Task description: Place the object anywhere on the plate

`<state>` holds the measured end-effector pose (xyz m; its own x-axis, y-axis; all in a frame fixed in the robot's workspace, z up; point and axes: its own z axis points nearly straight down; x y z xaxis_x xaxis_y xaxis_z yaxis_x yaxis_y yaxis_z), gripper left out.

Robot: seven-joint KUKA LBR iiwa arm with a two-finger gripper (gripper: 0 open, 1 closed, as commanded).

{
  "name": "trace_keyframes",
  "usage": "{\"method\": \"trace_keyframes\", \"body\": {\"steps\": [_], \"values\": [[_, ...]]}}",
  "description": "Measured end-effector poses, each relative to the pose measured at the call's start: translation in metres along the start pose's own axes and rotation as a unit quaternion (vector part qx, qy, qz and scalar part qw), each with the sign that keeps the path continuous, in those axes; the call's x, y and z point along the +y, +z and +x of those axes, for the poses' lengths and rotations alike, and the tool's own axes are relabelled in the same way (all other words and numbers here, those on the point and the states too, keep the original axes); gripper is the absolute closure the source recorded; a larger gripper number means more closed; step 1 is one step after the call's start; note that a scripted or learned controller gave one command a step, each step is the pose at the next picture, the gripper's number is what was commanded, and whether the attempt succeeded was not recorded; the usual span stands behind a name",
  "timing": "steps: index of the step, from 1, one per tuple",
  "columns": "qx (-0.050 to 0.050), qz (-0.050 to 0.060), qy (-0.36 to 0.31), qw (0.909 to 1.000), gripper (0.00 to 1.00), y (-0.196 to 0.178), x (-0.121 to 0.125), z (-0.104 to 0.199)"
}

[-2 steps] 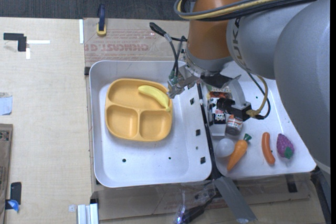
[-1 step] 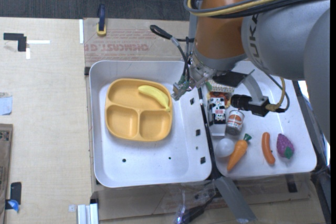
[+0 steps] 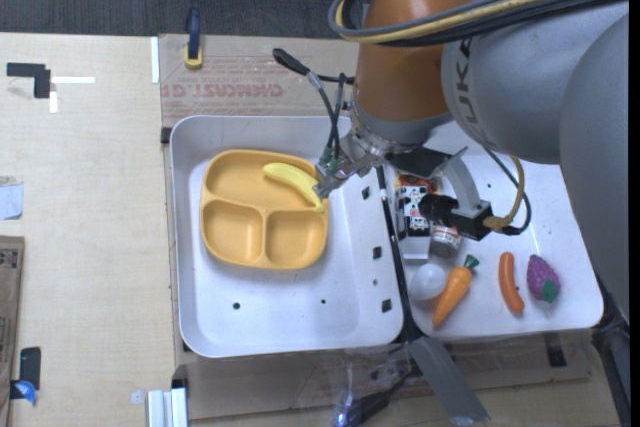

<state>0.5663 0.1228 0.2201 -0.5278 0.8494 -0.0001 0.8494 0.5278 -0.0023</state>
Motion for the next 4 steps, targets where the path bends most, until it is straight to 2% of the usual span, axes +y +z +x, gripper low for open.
{"method": "trace_keyframes", "body": {"steps": [1, 2, 3, 4], "values": [[-0.001, -0.001, -0.044, 0.999, 1.0, -0.172, 0.037, 0.052], [0.0, 0.001, -0.018, 0.9998, 1.0, -0.044, -0.012, 0.115], [-0.001, -0.001, -0.11, 0.9939, 1.0, -0.221, 0.005, 0.084], [-0.001, 0.0, -0.16, 0.9871, 1.0, -0.181, 0.017, 0.045]]}}
